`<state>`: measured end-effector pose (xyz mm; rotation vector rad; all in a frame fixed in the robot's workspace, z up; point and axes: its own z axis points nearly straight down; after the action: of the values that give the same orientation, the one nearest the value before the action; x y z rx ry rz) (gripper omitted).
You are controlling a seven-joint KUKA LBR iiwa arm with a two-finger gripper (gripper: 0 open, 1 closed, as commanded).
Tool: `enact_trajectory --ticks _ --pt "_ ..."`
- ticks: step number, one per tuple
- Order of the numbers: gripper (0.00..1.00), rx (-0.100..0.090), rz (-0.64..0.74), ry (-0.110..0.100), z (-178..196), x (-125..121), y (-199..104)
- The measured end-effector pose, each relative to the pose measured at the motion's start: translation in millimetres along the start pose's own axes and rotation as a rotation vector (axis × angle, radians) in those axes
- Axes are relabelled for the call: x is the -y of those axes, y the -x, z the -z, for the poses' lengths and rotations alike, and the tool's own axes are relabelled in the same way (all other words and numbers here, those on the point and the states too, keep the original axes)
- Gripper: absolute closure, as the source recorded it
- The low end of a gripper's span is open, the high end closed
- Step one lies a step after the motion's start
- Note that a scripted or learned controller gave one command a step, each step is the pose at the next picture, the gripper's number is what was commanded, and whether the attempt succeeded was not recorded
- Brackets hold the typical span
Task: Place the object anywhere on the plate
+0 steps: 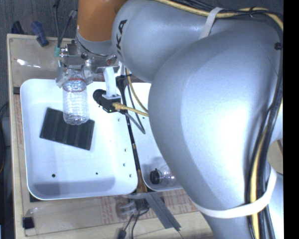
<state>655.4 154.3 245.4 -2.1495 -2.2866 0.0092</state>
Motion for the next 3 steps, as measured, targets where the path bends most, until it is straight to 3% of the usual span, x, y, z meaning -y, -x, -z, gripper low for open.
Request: enact_trajectory --ticks 1,2,3 --pt "1.0 0.0 0.138 0.001 -58.0 2.4 -1.5" --pt "1.0 0.0 0.143 -0.001 -48.2 2.6 -2.7" --pt "1.0 0.0 0.102 0.003 -13.2 46.9 -7.4"
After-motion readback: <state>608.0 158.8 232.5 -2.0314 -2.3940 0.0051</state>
